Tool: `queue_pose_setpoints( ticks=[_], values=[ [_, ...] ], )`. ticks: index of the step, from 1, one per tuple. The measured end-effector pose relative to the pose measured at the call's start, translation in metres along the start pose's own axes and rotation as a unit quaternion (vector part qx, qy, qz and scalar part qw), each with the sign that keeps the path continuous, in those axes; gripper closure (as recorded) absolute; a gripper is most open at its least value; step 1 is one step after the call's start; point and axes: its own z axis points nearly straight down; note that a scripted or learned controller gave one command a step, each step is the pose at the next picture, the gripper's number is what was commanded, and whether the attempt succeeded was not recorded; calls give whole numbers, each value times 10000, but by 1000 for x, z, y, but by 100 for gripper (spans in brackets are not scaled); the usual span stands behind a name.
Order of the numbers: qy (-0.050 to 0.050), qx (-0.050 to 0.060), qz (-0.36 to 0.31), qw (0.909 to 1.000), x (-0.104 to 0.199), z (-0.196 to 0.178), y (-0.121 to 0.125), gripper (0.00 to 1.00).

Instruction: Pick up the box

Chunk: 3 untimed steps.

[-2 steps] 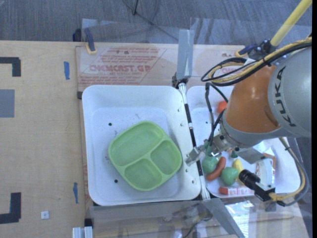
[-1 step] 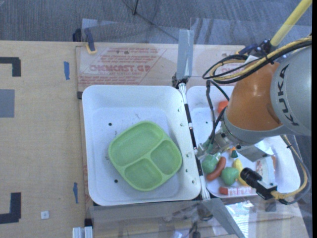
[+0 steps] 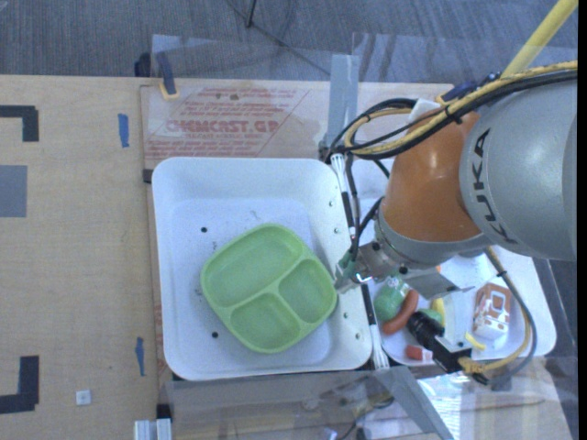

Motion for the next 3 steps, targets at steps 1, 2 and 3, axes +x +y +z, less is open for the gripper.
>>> queue_pose_setpoints(
  ticks=[1, 2, 3],
  values=[
    [-4, -9, -1217, 9926, 42, -56, 15, 100],
    [-1, 0, -961, 9954, 39, -154, 14, 100],
    [3, 14, -750, 9972, 115, -129, 39, 100]
  ],
)
